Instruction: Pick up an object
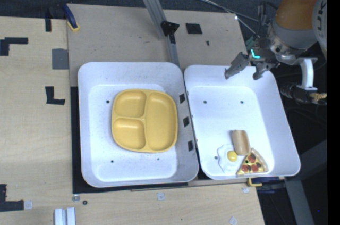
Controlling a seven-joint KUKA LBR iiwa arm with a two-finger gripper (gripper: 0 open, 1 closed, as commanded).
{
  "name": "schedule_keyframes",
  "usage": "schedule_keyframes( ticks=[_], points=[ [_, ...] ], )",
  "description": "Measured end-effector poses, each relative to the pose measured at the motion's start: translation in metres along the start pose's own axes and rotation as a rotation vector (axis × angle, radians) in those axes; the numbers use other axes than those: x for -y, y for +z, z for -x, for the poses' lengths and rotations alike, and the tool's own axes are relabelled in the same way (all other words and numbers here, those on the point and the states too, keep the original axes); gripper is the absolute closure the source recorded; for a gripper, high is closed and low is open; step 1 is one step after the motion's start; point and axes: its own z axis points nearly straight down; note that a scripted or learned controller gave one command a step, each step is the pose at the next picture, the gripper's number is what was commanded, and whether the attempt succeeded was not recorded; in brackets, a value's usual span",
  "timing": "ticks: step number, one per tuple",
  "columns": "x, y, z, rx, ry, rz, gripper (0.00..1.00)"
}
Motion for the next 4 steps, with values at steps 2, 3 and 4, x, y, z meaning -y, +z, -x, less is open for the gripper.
schedule_keyframes(
  ticks=[2,3,4],
  points=[
    [0.006,0.062,-0.001,0.0,0.0,-0.004,0.0],
    [0.001,0.11,0.003,0.001,0.0,-0.003,0.0],
    [0.006,0.159,0.011,0.0,0.001,-0.003,0.0]
  ],
)
